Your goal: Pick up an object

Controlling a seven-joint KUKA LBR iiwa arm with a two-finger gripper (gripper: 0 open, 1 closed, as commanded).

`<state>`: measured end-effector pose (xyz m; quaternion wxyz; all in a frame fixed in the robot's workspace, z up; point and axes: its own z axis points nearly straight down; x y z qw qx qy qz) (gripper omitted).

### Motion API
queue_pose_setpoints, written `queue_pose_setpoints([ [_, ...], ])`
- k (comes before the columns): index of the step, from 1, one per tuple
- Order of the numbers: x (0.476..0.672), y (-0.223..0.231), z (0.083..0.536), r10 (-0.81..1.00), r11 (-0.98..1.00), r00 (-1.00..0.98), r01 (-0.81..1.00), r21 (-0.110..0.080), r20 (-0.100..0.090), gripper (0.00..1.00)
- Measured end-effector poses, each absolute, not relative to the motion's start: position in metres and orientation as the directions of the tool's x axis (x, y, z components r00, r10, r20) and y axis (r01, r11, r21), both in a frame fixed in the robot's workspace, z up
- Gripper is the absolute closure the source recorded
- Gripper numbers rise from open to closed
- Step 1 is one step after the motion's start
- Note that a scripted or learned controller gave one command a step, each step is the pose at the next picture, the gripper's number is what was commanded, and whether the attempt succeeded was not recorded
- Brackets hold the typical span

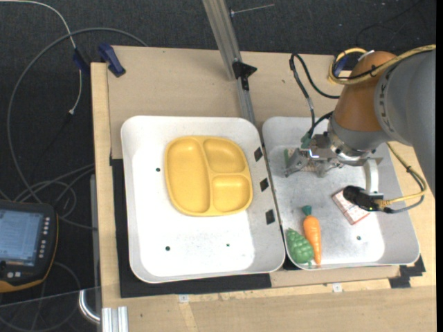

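My gripper (302, 162) hangs low over the upper left part of the right bin (394, 251), reaching in from the right below the grey and orange wrist. Nothing shows in its grasp. An orange toy carrot (313, 234) lies near the bin's front left, with a green knobbly toy (298, 247) right beside it in the corner. A small red and white box (350, 209) lies to the right of the carrot, partly covered by the robot's own parts. The carrot sits well below the gripper, apart from it.
The left bin (145, 254) holds a yellow divided plate (208, 174) in its upper middle. A grey metal pole (223, 26) slants up from between the bins. Black clips (264, 184) line the seam between the two bins.
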<state>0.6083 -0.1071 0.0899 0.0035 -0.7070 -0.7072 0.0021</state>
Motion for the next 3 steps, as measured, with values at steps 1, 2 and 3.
queue_pose_setpoints([
  [1, 0.61, -0.107, 0.104, 1.0, 0.0, 0.0, 1.0, -0.001, 0.002, 1.0],
  [2, 0.619, -0.099, 0.157, 1.0, 0.002, -0.002, 1.0, 0.007, -0.001, 1.0],
  [3, 0.622, -0.099, 0.222, 1.0, 0.002, -0.002, 1.0, 0.009, -0.002, 1.0],
])
